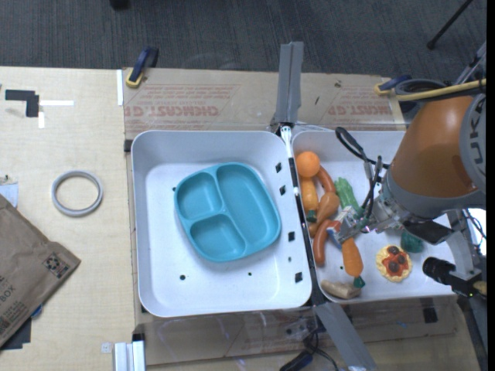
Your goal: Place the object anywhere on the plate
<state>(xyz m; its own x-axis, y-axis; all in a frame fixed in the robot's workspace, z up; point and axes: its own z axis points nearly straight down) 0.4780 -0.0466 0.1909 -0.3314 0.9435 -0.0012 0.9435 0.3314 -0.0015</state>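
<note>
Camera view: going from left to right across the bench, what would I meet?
Brown paper bag → grey tape ring → blue three-compartment plate → round orange fruit → small round toy pizza.

The divided plate (226, 211) lies in the middle of the left bin (155, 284), apart from its walls. In the right bin (340, 140), toy foods crowd the left wall: an orange (308, 164) toward the far corner, a carrot (352, 259) nearer, a small pizza (394, 262) to its right. A tape ring (77, 192) lies on the bench (62, 284), left of both bins.

Blue three-compartment plate (227, 210) — flat, tilted askew, middle of left bin (155, 277)
</note>
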